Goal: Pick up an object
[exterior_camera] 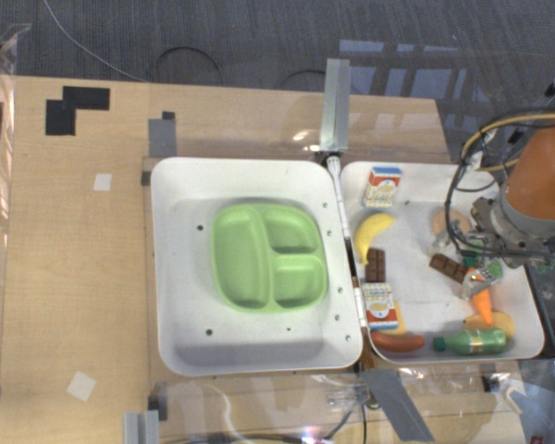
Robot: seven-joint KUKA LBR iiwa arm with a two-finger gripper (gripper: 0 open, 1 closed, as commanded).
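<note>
Pale wood bench under two white bins, side by side. Far to the gripper's left, the left bin [166, 276] holds a green divided tray [266, 257] and nothing else that could be picked. The right bin [416, 257] carries the candidates. Along its left wall, well left of the gripper, lie a small carton [382, 186], a banana [371, 233], a dark chocolate bar [376, 265], a second carton [379, 305] and a sausage [398, 342]. A green bottle [470, 342] lies along the near edge, below the gripper.

The gripper [470, 259] hangs low over the bin's right part, under a tangle of cables (the orange band bulks above it). Whether its fingers stand apart or together I cannot tell. Just beside it lies a second brown bar [447, 267]; an orange carrot [482, 305] sits just below, with a yellow piece [502, 322] past that.

Crowding looks like the main risk. Bar, carrot and a small packet [489, 271] lie so close that a closing grip might catch two things, or nudge one away. The flat bar may also slip free, offering little height to pinch.
</note>
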